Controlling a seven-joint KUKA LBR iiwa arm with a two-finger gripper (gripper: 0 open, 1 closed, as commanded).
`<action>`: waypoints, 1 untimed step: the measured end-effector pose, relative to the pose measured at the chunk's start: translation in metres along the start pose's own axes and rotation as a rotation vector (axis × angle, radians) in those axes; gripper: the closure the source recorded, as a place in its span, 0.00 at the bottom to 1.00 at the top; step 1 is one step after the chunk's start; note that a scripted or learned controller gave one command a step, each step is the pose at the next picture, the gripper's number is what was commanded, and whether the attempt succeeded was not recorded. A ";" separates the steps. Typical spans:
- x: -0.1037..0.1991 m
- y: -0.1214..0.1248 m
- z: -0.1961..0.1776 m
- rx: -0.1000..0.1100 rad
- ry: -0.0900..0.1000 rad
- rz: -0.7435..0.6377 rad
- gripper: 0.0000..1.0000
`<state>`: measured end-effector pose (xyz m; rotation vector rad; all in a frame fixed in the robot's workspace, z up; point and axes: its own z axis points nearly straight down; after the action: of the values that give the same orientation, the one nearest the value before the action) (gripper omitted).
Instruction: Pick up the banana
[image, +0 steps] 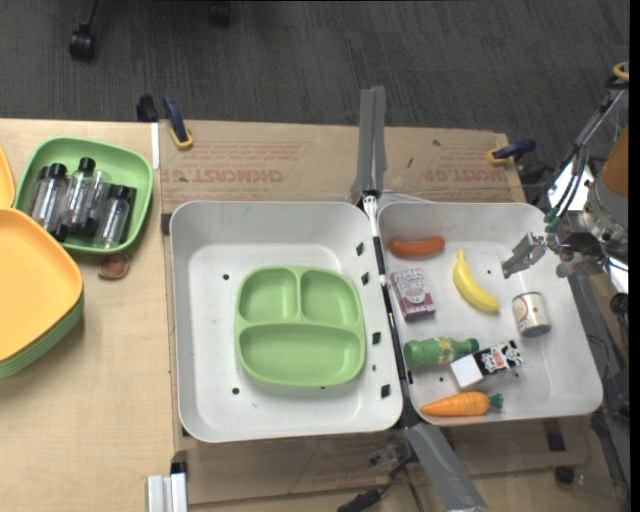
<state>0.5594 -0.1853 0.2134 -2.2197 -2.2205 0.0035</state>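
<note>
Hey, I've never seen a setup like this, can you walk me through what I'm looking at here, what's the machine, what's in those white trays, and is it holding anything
One camera looks down at a slant on a bench with two shallow white bins. The machine is a robot arm reaching in from the right; its gripper hangs over the right bin, above and to the right of the banana. Nothing shows between its fingers, so it holds nothing.

The right bin also holds a hot dog, a small red packet, a small can, a green bottle, a little black and white toy and a carrot. The left bin holds a green divided plate. Beside the bins, a green tray carries small bottles, next to stacked orange plates.
</note>
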 end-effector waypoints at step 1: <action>0.046 0.011 0.122 -0.002 0.000 -0.058 0.00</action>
<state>0.5705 -0.1393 0.0914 -2.1551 -2.2853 0.0018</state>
